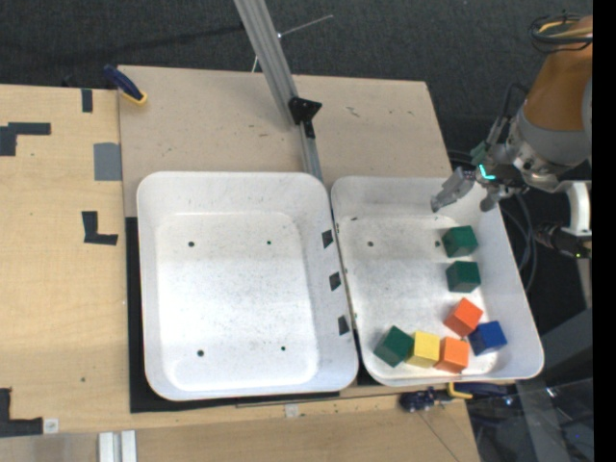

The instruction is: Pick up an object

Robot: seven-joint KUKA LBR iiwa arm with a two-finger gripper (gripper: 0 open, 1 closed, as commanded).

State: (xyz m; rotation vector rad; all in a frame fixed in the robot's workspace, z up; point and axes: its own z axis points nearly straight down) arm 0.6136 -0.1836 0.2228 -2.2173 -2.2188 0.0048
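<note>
Here the gripper [466, 192] hovers, fingers spread and empty, at one o'clock of the right bin [385, 210]; descending, it could clip the rim and miss the green cube [460, 241]

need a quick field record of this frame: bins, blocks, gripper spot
left bin: white, shallow, dark specks on its floor
right bin: white, holds seven blocks, all on its right and near side
green blocks: three; upper, middle, near edge
orange blocks: two; one beside the blue block, one in the near row
yellow block: between near green and orange
blue block: by the right wall
gripper: over the right bin's far right corner, above the upper green block, nothing seen between its fingers
</note>
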